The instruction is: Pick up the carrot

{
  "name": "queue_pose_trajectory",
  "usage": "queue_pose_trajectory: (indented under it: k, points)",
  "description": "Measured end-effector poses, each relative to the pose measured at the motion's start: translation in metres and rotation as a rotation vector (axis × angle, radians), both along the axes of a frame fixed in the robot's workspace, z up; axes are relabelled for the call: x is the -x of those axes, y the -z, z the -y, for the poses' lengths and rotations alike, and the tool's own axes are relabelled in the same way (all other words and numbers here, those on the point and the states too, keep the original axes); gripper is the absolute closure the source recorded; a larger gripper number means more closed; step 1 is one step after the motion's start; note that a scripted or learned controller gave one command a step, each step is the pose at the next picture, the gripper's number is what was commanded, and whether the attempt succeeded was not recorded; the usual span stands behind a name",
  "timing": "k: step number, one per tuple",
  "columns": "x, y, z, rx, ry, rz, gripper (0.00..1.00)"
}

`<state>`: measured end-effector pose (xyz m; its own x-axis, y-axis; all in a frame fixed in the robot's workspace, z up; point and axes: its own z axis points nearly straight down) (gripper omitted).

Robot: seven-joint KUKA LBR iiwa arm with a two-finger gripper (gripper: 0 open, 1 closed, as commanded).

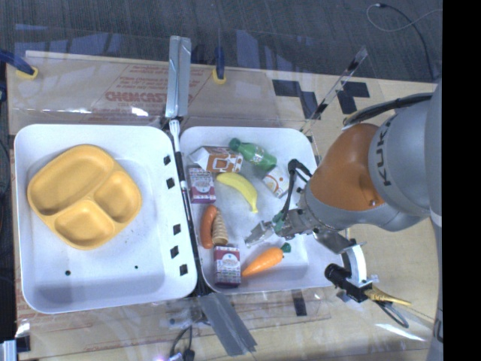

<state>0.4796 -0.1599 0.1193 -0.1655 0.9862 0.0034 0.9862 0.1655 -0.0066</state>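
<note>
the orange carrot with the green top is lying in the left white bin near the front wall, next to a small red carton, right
Not quite. The camera view shows the orange carrot with the green top in the right white bin, not the left one. It does lie near the front wall, beside the small red carton.

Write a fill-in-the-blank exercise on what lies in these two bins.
1. The yellow divided plastic tray lies in the ____ bin.
2. The orange toy carrot has a ____ top.
3. The yellow toy banana lies in the right white bin, ____ the carrot in the picture.

Missing words: left; green; above
</note>
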Motion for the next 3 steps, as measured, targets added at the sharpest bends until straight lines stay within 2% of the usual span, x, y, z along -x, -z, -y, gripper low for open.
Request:
queue_pose_trajectory:
  k: [1, 2, 3]
  points:
    - [0.0, -0.009, 0.0, 0.0, -0.006, -0.002, 1.0]
    - [0.004, -0.015, -0.005, 0.0, 0.018, 0.001, 1.0]
    - [-0.033, -0.105, 0.049, 0.002, 0.067, 0.004, 1.0]
